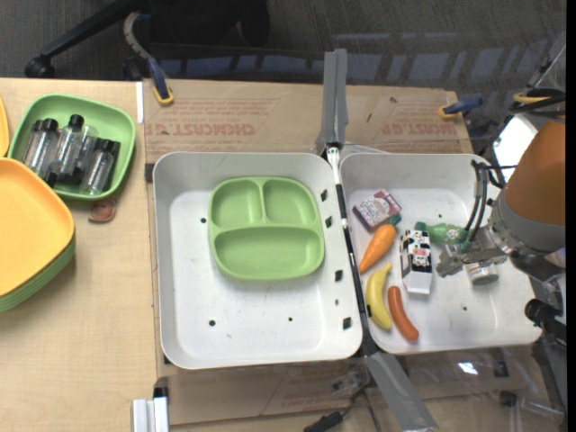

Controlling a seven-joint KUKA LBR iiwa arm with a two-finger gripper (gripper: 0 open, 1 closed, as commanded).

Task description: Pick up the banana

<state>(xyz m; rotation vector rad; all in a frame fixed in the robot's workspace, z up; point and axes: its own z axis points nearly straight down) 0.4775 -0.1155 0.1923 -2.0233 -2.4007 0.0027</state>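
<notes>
Banana (378, 297) lies in right bin (468, 327), at left side, touching hot dog (403, 314), carrot (377, 246) just above. Pincer (465, 261) low over bin, well right of banana; open or closed, cannot tell. Risk: grabs hot dog or milk box (417, 261) instead, since toys crowd together.

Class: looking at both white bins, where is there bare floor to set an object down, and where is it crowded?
Left bin: bare floor all round the green divided plate. Right bin: bare near-right corner below the gripper. Crowded: its left side, with banana, carrot, hot dog.
</notes>
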